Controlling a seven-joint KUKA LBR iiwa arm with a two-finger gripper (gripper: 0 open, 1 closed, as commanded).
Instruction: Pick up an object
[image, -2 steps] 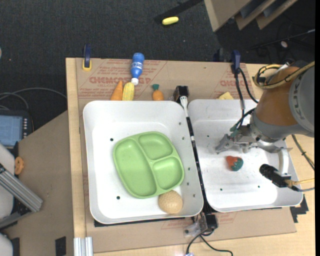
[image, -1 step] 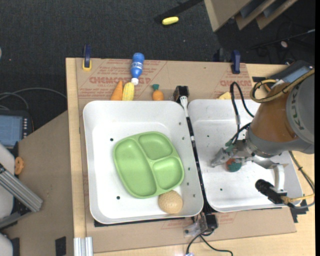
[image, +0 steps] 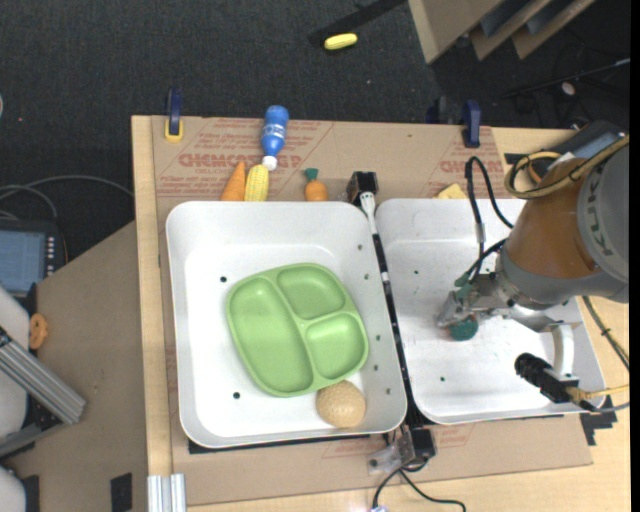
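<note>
Bench (image: 150, 200): both bins sit side by side on it. A blue bottle (image: 274, 128) and a toy corn cob (image: 257, 182) lie behind the left one, outside of it.
Arm (image: 560, 240): reaches in over the right bin, low down, so I'd say we're at the grab itself and nothing's been lifted yet.
Left bin (image: 190, 300): holds the green divided plate and a tan lump.
Right bin (image: 420, 250): pretty bare apart from one small teal thing.
Green divided plate (image: 295, 325): flat in the middle of the left bin, compartments empty.
Tan lump (image: 341, 404): touching the plate's near edge, maybe a bread roll.
Gripper (image: 458, 315): down near the right bin's floor. Honestly can't tell how open it is or if it has anything.
Teal thing (image: 463, 331): right at the gripper's tip, looks like the target. Still to do: get a real hold and lift it clear.
</note>
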